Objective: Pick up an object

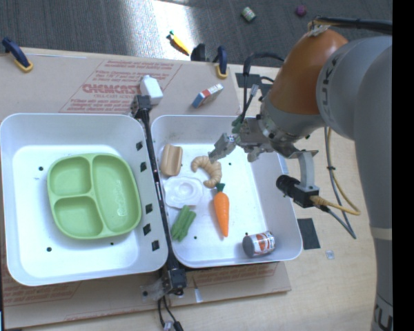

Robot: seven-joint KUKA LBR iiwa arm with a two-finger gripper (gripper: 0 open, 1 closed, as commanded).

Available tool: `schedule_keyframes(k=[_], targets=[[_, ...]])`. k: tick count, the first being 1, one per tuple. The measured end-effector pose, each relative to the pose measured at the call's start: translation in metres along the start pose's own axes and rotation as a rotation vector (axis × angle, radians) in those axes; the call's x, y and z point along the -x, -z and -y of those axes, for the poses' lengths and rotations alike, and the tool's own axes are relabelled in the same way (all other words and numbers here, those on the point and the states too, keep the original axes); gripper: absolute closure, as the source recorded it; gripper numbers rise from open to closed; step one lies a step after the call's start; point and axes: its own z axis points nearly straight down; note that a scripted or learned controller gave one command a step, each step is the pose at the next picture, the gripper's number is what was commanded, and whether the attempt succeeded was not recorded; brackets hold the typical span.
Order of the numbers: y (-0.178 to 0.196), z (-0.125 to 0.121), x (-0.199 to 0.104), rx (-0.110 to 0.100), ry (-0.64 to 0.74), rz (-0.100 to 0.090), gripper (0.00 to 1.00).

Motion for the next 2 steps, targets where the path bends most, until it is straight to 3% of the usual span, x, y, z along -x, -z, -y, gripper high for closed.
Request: schedule_keyframes(k=[1, 2], targets=[[-0.09, 0.069, 0.023, -0.001, 0.0, 0.0, 0.0], [-0.079, 0.068, 0.023, 0.001, 0.008, 0.002, 1.0]])
